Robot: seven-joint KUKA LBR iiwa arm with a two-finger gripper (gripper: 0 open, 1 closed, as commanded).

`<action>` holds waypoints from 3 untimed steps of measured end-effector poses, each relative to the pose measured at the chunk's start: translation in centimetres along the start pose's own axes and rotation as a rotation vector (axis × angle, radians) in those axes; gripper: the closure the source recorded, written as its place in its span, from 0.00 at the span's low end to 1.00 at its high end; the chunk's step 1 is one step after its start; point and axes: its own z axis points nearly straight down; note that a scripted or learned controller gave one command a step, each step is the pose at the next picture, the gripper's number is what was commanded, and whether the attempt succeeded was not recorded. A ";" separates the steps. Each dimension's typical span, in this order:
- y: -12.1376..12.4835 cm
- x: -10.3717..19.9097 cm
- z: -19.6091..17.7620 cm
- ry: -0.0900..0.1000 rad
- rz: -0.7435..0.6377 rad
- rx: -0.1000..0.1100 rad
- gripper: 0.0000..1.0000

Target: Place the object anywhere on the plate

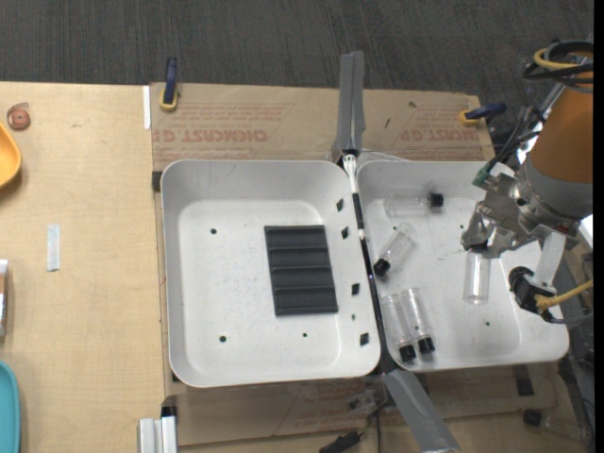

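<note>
A black ridged plate (300,270) lies flat in the middle of the left bin (189,253). Several clear vials with black caps lie in the right bin (538,347). One vial (475,279) lies on end just below my gripper (479,238), which hangs over the bin's right half. The view does not show whether the gripper touches this vial. Another vial (394,251) lies tilted near the bin's left wall. Two vials (411,319) lie side by side at the front. A further vial (418,201) rests near the back.
A grey divider bar (351,102) runs between the bins at the back. Clamps (169,85) hold the cardboard under the bins. An orange dish (6,159) and small items sit on the bench far left. Cables (543,295) hang by the wrist.
</note>
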 end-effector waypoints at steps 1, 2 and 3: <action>-1.2 6.1 4.1 0.001 -0.174 0.001 1.00; 4.2 15.2 4.0 0.000 -0.334 -0.002 1.00; 4.9 21.8 0.5 0.000 -0.855 -0.006 1.00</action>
